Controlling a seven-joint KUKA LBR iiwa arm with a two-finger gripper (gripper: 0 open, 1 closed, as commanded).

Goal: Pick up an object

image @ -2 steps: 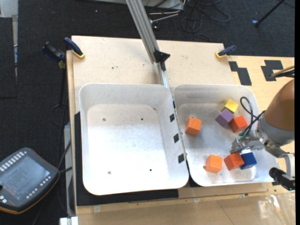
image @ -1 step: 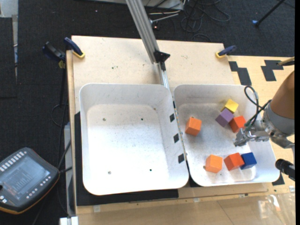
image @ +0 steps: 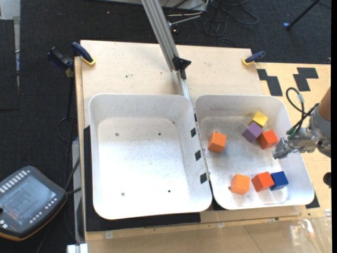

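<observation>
Step in hand: approach. The gripper [image: 280, 151] is hovering over the right bin [image: 231, 109] at its 3 o'clock rim, gripping nothing; whether its claw is apart or together I cannot tell.

Stock, right bin, 7 blocks: yellow block [image: 259, 118], purple block [image: 252, 132] and red-orange block [image: 268, 138] clustering toward 2 o'clock, nearest the gripper; orange block [image: 217, 141] lying alone toward 9 o'clock; another orange block [image: 240, 184], a red block [image: 262, 181] and a blue block [image: 279, 179] sitting in a row at 6 o'clock.

Next move, by my judgement: settling over 1 block, then descending.

Surroundings: left bin [image: 105, 109] adjoining; pale bench [image: 131, 67]; dark floor with cables [image: 226, 9]; teach pendant [image: 26, 202] at the bench's 8 o'clock.
</observation>
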